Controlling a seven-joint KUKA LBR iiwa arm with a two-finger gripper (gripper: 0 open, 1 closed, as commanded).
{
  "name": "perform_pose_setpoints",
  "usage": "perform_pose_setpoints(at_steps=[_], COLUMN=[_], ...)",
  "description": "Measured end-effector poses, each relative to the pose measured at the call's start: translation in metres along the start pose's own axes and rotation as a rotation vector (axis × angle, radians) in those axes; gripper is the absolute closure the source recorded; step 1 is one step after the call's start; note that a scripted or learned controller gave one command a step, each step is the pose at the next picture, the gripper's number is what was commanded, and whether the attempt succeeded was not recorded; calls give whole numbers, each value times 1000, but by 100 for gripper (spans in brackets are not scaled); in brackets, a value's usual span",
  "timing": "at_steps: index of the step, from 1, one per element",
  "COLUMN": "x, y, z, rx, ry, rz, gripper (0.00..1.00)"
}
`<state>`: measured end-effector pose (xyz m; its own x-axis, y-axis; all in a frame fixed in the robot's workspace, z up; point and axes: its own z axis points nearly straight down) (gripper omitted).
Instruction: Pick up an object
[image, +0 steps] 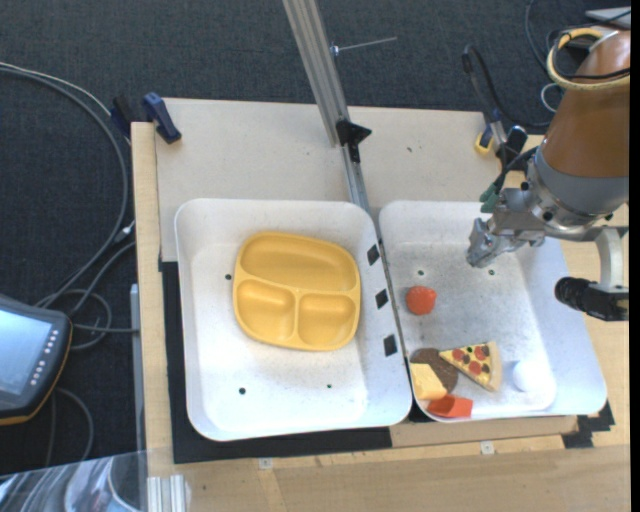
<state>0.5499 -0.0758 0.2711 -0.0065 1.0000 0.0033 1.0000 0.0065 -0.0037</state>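
Note:
A small red ball-like object (421, 299) lies near the left wall of the right bin (560, 330). At that bin's front sit a pizza slice toy (474, 363), a brown and yellow piece (430, 372), an orange piece (452, 406) and a white egg-like object (528, 375). My gripper (484, 248) hangs over the back of the right bin, up and to the right of the red object, with nothing seen between its fingers.
A yellow divided plate (297, 290) lies in the left bin (210, 330). A slanted metal pole (325, 75) rises from between the bins. Blue clamps (161, 116) sit at the bench's back corners, and cables trail on the dark floor at the left.

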Motion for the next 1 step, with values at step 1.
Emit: perform_pose_setpoints(at_steps=[1], x=[47], y=[16], z=[17], rx=[1], ry=[-1], rz=[1], gripper=[100])
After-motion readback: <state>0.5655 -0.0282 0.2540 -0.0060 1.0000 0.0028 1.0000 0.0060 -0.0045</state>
